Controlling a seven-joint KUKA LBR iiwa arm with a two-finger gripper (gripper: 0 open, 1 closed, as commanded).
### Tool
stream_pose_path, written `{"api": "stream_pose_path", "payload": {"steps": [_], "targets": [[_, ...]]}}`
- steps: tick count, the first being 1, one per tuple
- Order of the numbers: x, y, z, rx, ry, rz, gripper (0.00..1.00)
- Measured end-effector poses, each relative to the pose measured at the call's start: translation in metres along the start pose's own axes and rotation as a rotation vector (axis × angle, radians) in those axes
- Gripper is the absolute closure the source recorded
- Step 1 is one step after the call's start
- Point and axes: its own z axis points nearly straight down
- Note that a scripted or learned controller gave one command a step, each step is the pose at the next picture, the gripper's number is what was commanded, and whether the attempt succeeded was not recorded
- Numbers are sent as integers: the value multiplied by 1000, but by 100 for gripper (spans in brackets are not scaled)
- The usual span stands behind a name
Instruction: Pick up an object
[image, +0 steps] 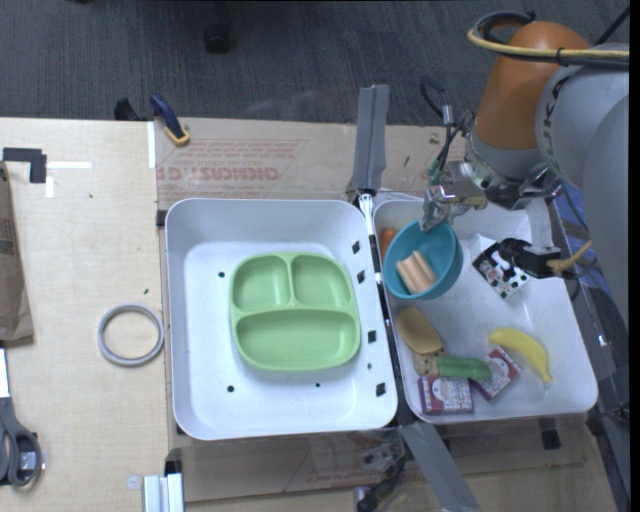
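Arm (590, 130): we saw it rising nearest us at the upper right of the frame, grey with an orange band, reaching down over the right bin.
Gripper (436, 222): we found it at the upper left part of the right bin (560, 400), its fingers narrow and pinched on the upper rim of the bowl.
Bowl (447, 252): blue, and we placed it at the left side of the right bin, overlapping that bin's left wall; a tan roll (415, 270) lay inside it.
Orange bit (387, 240): we noted it peeking out just left of the bowl, mostly hidden.
Yellow lump (421, 330): we saw it just below the bowl.
Banana (525, 352): it lay at the lower right of the right bin, apart from the bowl.
Packets: we counted a red box (445, 395) at the bin's lower edge, a green piece (462, 367) above it, and a small packet (503, 372) beside the banana.
Left bin (190, 330): it held a green divided plate (295, 312), lying flat in the middle.
Bench: we saw a tape ring (130, 333) left of the bins, scissors (15, 455) at the lower left corner, and a blue clamp (170, 118) at the upper left.
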Motion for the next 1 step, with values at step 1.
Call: {"api": "stream_pose_path", "payload": {"steps": [1], "targets": [[46,-2,-53,7,7,374,100]]}}
